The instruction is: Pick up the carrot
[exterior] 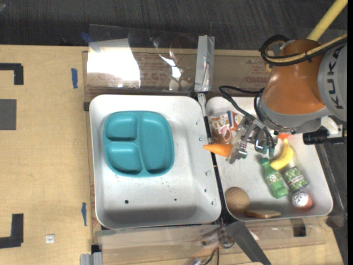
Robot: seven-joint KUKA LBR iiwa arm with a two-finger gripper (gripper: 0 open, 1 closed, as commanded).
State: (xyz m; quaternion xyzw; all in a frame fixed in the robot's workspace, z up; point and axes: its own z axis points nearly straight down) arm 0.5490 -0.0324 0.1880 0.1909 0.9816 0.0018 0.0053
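The carrot is a small orange piece lying across the left rim of the right bin, its thin tip pointing left over the divider between the bins. My gripper hangs right at the carrot's thick right end, touching or nearly touching it. The grey arm with its orange band comes in from the upper right and hides the bin's back part.
A teal divided plate sits in the left bin. The right bin holds a printed snack packet, a banana, a green bottle, a green can, a red-and-white ball, a brown round thing.
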